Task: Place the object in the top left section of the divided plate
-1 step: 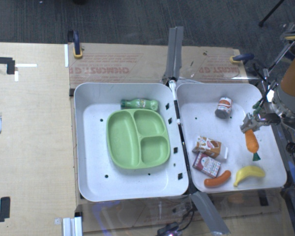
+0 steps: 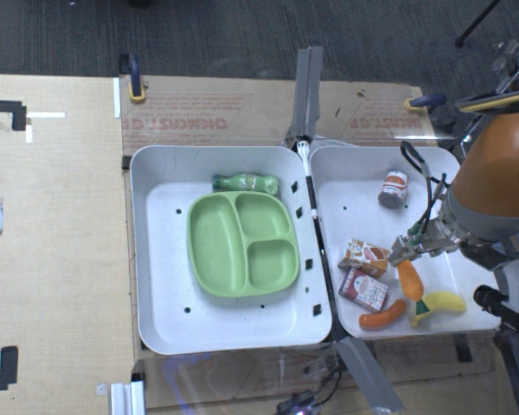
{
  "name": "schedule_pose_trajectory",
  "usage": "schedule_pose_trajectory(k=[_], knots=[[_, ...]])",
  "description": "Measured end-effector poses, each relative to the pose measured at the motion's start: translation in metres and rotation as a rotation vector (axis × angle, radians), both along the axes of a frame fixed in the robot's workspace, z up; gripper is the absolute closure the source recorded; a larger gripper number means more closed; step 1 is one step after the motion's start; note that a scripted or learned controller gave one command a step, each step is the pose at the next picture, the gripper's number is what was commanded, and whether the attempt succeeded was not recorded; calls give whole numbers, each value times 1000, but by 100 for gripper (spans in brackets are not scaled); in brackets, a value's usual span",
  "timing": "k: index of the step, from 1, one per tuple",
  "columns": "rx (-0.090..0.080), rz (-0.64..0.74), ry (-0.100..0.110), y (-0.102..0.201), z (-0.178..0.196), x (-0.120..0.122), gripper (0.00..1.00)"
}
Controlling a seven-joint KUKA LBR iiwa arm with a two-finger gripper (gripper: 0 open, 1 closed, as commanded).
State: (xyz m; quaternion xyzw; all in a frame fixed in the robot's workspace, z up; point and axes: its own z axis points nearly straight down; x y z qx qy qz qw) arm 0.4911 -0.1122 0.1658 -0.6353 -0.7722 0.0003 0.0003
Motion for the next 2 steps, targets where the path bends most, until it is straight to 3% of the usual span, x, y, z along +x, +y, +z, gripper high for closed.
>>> schedule_pose_trajectory(k=[1, 2], knots=[[-1, 238, -2, 57, 26, 53, 100], [-1, 470, -2, 131, 26, 83, 100]])
